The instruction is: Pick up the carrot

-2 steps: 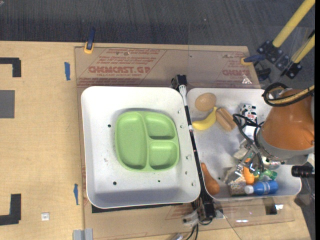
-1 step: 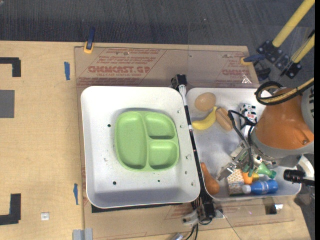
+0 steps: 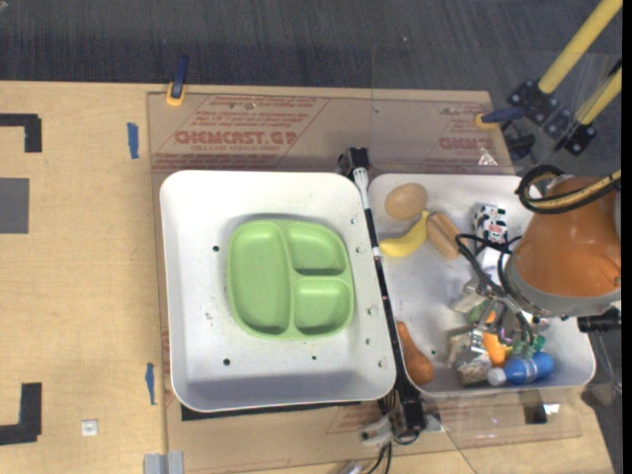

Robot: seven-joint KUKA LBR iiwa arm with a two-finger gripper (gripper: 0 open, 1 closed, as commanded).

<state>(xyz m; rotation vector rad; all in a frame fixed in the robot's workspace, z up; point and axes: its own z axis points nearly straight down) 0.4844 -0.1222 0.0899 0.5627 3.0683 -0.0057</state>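
The carrot (image 3: 414, 355) is orange and lies along the left wall of the right bin (image 3: 434, 284), near its front corner, with its thick end toward the front. My gripper (image 3: 491, 324) hangs under the orange wrist band (image 3: 573, 255), low over a cluster of small items in the bin's front right part. It is to the right of the carrot, well apart from it. Nothing orange and carrot-like is seen at the gripper.
The left bin (image 3: 197, 294) holds a green divided plate (image 3: 291, 276). In the right bin are a tan egg-like item (image 3: 404, 202), a banana (image 3: 407, 240), a tan roll (image 3: 442, 236), a white patterned cube (image 3: 489, 221) and a blue bottle (image 3: 523, 368).
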